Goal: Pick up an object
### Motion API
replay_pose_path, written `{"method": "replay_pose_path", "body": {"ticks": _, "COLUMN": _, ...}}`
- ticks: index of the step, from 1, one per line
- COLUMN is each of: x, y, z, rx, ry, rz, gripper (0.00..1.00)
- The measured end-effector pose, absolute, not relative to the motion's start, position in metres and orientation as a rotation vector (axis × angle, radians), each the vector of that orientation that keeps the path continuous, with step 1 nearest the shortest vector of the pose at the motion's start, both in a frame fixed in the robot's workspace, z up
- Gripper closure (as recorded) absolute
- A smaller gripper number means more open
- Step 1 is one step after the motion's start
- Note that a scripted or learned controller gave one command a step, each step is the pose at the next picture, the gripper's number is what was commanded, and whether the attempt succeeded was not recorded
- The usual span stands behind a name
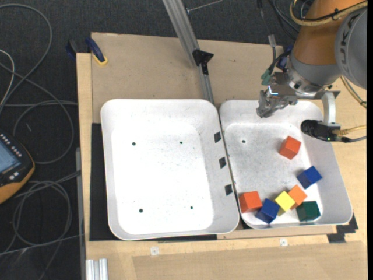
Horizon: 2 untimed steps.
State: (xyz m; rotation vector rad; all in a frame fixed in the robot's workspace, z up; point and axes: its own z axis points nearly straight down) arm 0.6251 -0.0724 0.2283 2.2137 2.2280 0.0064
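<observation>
While the task just says "an object", the closest candidate is the lone orange cube (289, 147), sitting tilted on the floor of the right bin (256, 156), below and a little right of the gripper (267, 111) in the camera view, clearly apart from it. Nothing is between the fingers; the gripper hangs over the far end of that bin near its top rim, and honestly whether it's open or closed I can't tell from this angle, it's just a dark clump.

Further from the gripper, down at the near end of the same bin, the rest of the blocks are bunched up: a blue cube (310, 175) off on its own a bit, then an orange block (298, 194) touching a yellow cube (284, 201), a blue block (268, 210) just beside that, an orange-red cube (251, 201) to its left, and a dark green cube (308, 211) at the right end.

Way over to the gripper's left is the left bin (116, 156). Above the gripper, the arm's orange band (320, 16).
</observation>
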Motion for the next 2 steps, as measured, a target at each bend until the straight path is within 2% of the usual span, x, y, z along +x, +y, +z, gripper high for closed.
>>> {"method": "replay_pose_path", "body": {"ticks": 2, "x": 0.603, "y": 0.039, "z": 0.24, "rx": 2.214, "ry": 2.23, "rz": 0.006, "gripper": 1.0}}
